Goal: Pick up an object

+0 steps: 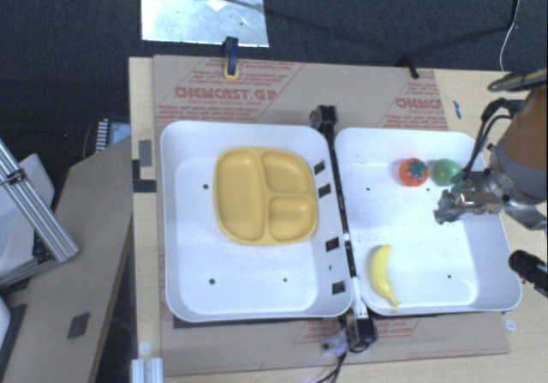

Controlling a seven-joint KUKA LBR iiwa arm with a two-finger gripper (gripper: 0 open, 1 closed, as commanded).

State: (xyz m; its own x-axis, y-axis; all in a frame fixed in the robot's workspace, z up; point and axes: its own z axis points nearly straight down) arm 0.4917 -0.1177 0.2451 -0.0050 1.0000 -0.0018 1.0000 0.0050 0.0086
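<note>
Banana (384, 275) in right bin (419, 291); plate (264, 195) in left.

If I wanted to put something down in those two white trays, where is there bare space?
Left tray: a bare band all around the yellow plate, widest along the near edge. Right tray: open floor between the banana and the near right corner. Crowded at its far right, where the tomato, green ball and gripper gather.
</note>
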